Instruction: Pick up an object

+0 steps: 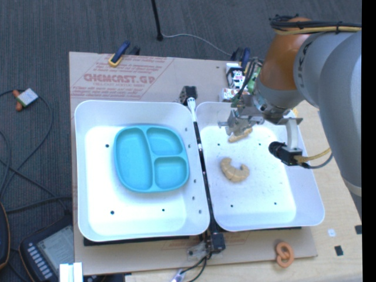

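Your gripper (239,128) sits at the right bin's (305,210) far edge, fingers clenched on a tan pastry piece (239,135); a croissant (234,170) lies mid-bin.

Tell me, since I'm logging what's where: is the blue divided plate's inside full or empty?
Empty. The blue divided plate lies flat in the left bin, and all three of its compartments show bare blue.

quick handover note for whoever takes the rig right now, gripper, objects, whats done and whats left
Gripper: low over the far end of the right bin, at a small tan piece; finger state unclear, no confirmed grasp.
Objects: tan croissant-shaped piece lies mid right bin. Blue divided plate sits in the left bin.
Done: arm has reached an object.
Left: grasp and lift one.
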Motion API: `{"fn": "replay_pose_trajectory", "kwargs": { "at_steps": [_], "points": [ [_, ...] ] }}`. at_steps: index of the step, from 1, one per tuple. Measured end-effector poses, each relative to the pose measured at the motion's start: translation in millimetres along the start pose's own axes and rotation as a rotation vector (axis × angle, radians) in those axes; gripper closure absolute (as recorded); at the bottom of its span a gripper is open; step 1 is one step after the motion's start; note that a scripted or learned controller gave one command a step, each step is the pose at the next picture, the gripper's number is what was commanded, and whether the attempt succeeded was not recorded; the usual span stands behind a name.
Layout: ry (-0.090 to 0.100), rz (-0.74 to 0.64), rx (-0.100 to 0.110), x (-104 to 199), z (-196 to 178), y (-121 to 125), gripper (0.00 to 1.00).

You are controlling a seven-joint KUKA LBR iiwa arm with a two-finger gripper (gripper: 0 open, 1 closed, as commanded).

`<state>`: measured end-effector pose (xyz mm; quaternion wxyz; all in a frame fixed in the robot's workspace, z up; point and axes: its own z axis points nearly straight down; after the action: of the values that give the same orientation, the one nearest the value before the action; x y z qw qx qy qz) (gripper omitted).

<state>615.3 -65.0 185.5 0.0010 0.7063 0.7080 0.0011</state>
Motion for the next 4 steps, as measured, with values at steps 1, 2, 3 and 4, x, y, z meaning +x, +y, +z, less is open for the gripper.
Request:
{"fn": "replay_pose_trajectory", "kwargs": {
  "at_steps": [1, 2, 3, 4],
  "points": [
    [-0.001, 0.003, 0.005, 9.7, 1.3, -60.0, 1.00],
    [-0.001, 0.003, 0.005, 9.7, 1.3, -59.9, 0.00],
    [-0.002, 0.003, 0.005, -32.8, 37.4, -13.4, 0.00],
    [-0.001, 0.003, -0.002, -32.3, 97.6, -37.9, 0.00]
  ]
}}
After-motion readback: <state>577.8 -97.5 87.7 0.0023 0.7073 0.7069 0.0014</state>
